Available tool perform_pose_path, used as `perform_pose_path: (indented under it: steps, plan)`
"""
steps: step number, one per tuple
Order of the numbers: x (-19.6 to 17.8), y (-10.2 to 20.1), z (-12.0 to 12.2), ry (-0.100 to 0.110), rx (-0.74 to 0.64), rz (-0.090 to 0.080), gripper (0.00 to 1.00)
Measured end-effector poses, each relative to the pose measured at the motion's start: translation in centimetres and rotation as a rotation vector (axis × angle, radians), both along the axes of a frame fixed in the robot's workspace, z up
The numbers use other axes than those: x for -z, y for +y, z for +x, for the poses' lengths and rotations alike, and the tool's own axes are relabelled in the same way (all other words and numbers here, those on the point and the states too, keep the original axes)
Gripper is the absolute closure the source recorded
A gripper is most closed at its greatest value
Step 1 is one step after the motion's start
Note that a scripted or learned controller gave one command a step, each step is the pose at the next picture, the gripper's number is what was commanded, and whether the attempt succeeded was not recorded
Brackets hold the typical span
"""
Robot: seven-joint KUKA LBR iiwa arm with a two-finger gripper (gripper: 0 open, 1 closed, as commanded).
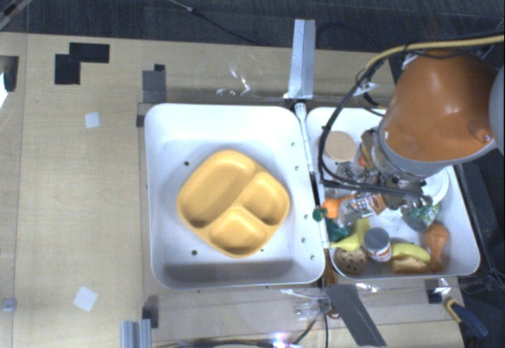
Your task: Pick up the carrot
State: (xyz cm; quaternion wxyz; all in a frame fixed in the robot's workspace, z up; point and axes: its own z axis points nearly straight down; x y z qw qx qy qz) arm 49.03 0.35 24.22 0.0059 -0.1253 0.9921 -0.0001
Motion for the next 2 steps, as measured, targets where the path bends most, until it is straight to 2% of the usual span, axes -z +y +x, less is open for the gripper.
perform_pose_path:
  steps: [1, 2]
  plan:
    - [3.7, -3.2, 3.4, 0.004, -0.100, -0.001, 1.00]
    - [2.5, -3.0, 3.7, -0.008, -0.100, -0.001, 1.00]
